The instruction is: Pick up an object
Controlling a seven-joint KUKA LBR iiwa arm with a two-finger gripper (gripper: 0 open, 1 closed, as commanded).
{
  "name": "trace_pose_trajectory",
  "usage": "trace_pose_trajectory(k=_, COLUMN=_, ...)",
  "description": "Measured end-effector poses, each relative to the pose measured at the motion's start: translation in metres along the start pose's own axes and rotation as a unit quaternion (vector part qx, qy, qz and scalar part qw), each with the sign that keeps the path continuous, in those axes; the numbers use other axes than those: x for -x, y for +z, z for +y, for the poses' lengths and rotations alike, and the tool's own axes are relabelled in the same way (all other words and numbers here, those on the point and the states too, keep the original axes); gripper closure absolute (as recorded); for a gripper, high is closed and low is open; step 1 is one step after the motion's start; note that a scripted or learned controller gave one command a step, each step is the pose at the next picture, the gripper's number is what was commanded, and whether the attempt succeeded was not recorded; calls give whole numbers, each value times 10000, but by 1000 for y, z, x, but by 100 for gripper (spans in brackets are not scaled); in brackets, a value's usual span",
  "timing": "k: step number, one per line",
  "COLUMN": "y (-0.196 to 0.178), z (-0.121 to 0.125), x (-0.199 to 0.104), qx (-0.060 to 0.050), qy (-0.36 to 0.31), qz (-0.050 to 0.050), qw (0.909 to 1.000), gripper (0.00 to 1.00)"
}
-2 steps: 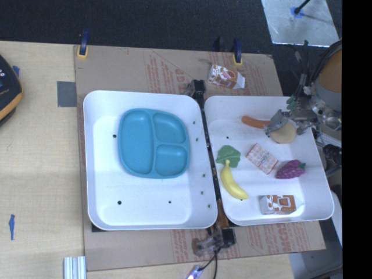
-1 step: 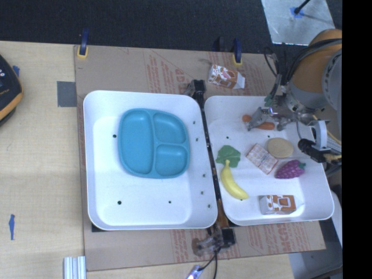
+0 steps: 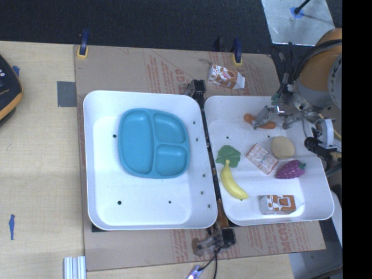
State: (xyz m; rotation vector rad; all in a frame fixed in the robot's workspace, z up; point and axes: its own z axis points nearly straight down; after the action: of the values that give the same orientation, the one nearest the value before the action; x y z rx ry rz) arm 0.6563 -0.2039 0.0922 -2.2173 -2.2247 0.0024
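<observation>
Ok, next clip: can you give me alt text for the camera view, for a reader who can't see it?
A gripper reaching in from the right sits low over an orange carrot at the back of the right bin, which also holds a banana, broccoli, purple grapes and other small items. The left bin holds a blue divided plate.

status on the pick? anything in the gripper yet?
Done: the gripper has reached into the right bin, low at the orange carrot-like piece. In hand: nothing visibly held; the carrot lies on the bin floor at the fingertips. Left: close on it and lift. Banana, grapes and the rest lie untouched.
</observation>
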Motion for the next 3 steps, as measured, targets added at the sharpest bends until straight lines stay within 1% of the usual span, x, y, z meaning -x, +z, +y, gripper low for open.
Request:
trace_pose_trajectory(k=1, y=1, z=-67, x=-15, qx=-13, qy=-7, qz=0, qw=10000, gripper=0)
trace_pose_trajectory(k=2, y=0, z=0, x=-47, qx=-3, qy=-3, qz=7, qw=10000, gripper=0)
trace_pose_trajectory(k=3, y=-71, z=0, x=6, qx=5, qy=3, qz=-2, qw=10000, gripper=0)
